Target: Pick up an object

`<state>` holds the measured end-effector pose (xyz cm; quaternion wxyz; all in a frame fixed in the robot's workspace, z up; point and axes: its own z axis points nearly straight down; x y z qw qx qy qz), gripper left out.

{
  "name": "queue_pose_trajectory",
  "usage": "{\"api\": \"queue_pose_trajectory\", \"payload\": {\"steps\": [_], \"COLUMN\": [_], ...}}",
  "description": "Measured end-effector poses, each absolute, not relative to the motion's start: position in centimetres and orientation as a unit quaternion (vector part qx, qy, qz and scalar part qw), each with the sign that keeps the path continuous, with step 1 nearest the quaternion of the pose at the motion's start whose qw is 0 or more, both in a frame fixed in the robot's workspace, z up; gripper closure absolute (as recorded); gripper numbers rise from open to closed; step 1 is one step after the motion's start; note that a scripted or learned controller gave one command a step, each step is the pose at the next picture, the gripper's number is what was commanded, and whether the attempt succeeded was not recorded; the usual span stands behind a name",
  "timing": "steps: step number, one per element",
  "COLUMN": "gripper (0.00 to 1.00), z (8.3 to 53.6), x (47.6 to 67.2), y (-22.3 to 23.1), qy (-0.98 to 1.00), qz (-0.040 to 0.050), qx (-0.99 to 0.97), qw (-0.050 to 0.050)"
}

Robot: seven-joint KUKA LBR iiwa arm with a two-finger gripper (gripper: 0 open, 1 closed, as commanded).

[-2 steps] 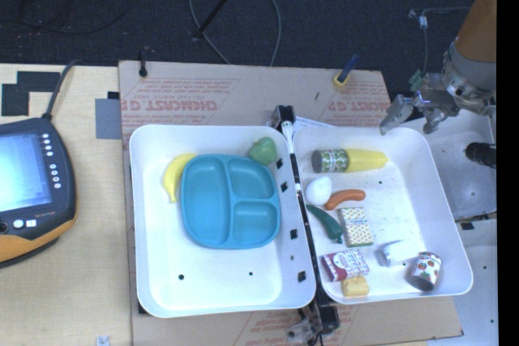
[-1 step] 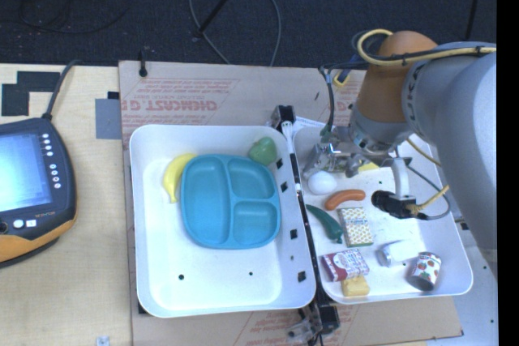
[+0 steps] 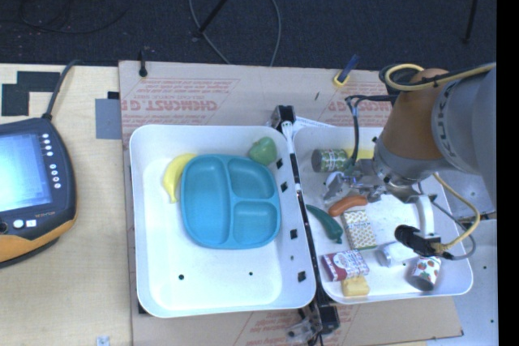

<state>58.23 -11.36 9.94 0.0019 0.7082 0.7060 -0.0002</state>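
**Q:** Where is the claw, and what is it doing?

**A:** The gripper [image 3: 350, 189] hangs low in the right bin [image 3: 464, 281], towards that bin's left wall and far half, directly over an orange carrot-like piece [image 3: 347, 205]. Whether its tips are parted or closed on anything cannot be made out from above; the wrist hides them. It looks placed for a straight drop onto that piece, the likeliest target.

**Q:** What crowds it?

**A:** A small can [image 3: 330, 160] lies on its side just beyond the gripper, near the far left corner. A dark green pod [image 3: 328, 224] rests along the left wall, and a speckled packet [image 3: 361, 230] sits just nearer than the orange piece. A red-and-white packet [image 3: 346, 263] and a yellow block [image 3: 354, 286] fill the near left corner. The clutter gives the tips little room.

**Q:** And the other bin?

**A:** The left bin [image 3: 154, 271] carries a blue divided plate [image 3: 229, 202] at its centre, a banana [image 3: 173, 174] tucked against the plate's left rim, a green item [image 3: 263, 150] by the far right corner.
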Motion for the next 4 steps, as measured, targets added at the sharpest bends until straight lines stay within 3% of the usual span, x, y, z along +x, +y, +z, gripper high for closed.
{"api": "queue_pose_trajectory", "payload": {"steps": [1,2,3,4], "gripper": [0.00,0.00,0.00,1.00], "z": [8.8,8.8,8.7,9.7], "x": [54.9,62.7,64.2,64.2], "y": [-9.6,-8.6,-11.4,-11.5], "qy": [0.706,0.708,0.706,0.707], "qz": [-0.0008,0.0011,-0.0031,-0.0036], "qx": [0.709,0.706,0.708,0.707], "qw": [0.000,0.001,-0.005,-0.005]}}
